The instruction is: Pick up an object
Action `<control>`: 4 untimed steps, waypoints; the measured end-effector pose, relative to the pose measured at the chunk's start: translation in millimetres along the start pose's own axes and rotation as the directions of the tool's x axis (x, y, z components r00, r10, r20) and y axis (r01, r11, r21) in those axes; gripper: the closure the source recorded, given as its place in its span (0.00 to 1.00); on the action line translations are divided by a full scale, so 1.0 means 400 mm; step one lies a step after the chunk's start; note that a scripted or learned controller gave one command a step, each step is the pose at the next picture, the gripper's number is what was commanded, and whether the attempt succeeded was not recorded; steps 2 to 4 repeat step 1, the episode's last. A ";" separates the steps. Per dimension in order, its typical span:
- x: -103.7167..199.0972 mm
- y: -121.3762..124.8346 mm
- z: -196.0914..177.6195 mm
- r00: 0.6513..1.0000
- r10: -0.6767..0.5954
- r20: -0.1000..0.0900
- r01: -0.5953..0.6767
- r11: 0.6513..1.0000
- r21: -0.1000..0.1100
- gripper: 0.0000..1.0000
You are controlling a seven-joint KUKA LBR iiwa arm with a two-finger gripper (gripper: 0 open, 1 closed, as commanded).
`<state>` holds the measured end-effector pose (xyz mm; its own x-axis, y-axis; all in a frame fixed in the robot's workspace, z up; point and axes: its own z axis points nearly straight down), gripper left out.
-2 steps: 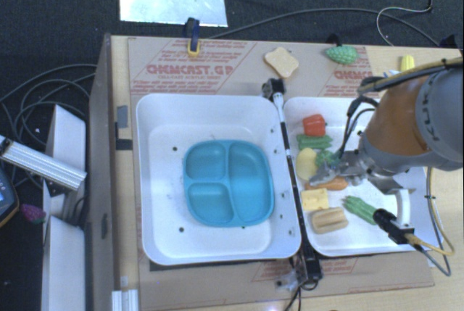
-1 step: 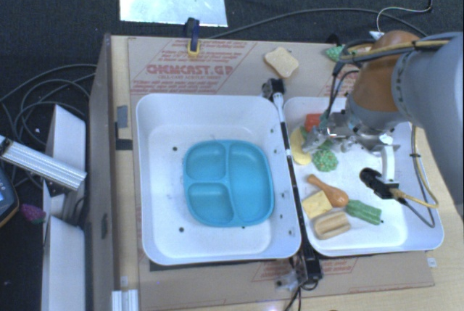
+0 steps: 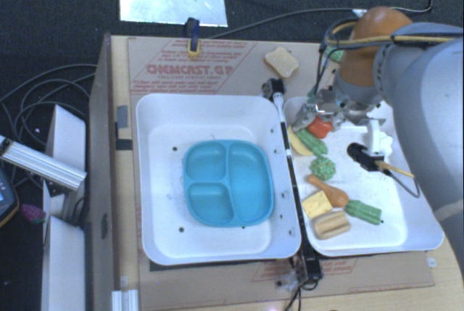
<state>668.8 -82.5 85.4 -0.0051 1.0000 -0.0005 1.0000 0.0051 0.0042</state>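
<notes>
My gripper [image 3: 313, 114] hangs low over the far left corner of the right bin [image 3: 424, 233]. Just below it lies a small red toy food [image 3: 320, 129], close to the gripper or touching it. A green pickle [image 3: 310, 141] and a yellow piece [image 3: 296, 143] lie by the divider. Nearer the front are a green broccoli [image 3: 323, 167], an orange carrot-like piece [image 3: 328, 191], a yellow cheese block [image 3: 315, 204], a tan bun [image 3: 330, 225] and a green cucumber [image 3: 364, 212]. I see nothing lifted.
The left bin [image 3: 156, 157] holds a blue divided plate [image 3: 227, 183]. A bread slice [image 3: 281, 61] lies on the cardboard behind the bins. The arm [image 3: 424, 106] covers the right bin's far right side. Cables and boxes lie at the left of the bench.
</notes>
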 end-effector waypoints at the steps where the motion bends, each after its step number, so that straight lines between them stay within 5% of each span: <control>1: -0.001 0.004 -0.031 1.000 -0.003 0.001 0.003 1.000 -0.005 1.00; 4: -0.001 0.004 -0.031 1.000 -0.003 0.001 0.003 1.000 -0.005 1.00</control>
